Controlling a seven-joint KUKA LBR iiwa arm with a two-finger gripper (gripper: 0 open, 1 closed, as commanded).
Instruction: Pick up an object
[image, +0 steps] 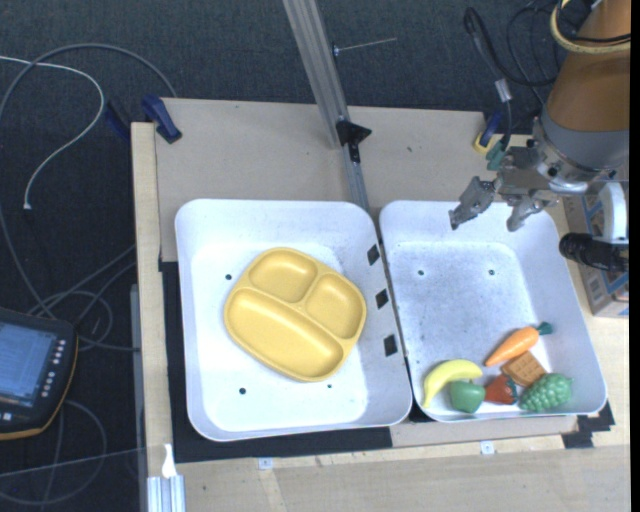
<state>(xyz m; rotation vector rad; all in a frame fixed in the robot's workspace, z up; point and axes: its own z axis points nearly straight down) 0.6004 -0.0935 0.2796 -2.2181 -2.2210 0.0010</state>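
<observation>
Grey and orange at the upper right, arm (590, 75) cut off by the frame edge, upper links out of sight. Gripper (495, 208) poised over the far rim of the right bin (455, 290), fingers (468, 207) spread apart with nothing between them. Small brown item (523, 369) among the toys too blurred to name. Play food bunched in the near right corner of that bin, well apart from the gripper: carrot (515, 344) uppermost, banana (447, 378) curled at the near wall, green apple (465, 395) touching it, something red (500, 389) just beside, green bumpy cluster (546, 392) against the right wall. In the left bin (200, 300), yellow divided plate (296, 313) lying flat, tilted askew. Bins side by side on a tan board (250, 150), silver post (318, 55) rising behind them. Dark carpet (60, 220) all around, cables (60, 110) looping across it, handheld screen (28, 370) at the left edge
</observation>
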